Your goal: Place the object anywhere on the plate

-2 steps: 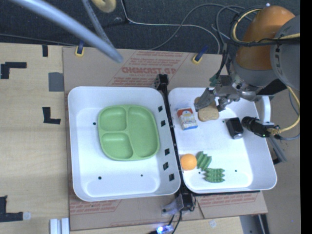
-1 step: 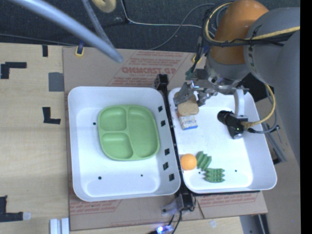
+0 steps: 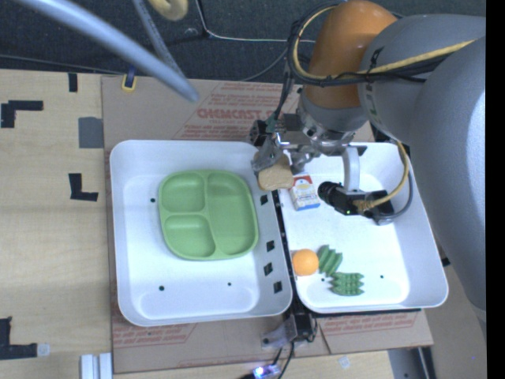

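Gripper (image 3: 274, 160) of the grey KUKA arm (image 3: 442, 77) hangs over the divide between the two white bins, its fingers pinching a tan block (image 3: 275, 178) held above the left bin's (image 3: 130, 212) right rim. Just left of it, a green divided plate (image 3: 208, 214) lies flat in that bin. Across the right bin (image 3: 410, 243) lie a small carton (image 3: 304, 193), an orange ball (image 3: 304, 261) and green pea pods (image 3: 339, 273).

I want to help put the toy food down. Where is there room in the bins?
The green plate has three bare compartments. The left bin has a bare strip in front of the plate. The right bin is crowded near the tool, small box, orange and green beans.
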Robot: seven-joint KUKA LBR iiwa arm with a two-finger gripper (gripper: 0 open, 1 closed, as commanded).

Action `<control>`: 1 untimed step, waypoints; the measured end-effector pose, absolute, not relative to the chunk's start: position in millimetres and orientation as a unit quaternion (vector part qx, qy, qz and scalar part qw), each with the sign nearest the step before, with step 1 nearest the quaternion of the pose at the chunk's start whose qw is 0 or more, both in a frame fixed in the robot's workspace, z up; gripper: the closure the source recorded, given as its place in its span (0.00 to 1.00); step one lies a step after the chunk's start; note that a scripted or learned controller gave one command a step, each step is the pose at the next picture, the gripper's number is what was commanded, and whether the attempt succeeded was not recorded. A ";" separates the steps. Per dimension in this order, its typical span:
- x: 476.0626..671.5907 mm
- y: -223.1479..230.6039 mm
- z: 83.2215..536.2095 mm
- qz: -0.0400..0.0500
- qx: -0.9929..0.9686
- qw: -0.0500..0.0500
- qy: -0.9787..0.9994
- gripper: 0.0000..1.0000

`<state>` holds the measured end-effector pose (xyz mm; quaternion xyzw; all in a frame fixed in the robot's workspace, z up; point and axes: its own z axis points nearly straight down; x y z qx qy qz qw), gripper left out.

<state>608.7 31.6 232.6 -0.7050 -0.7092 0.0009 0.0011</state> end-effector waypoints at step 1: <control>625.6 84.6 217.6 0.001 -0.705 0.000 -0.709 1.00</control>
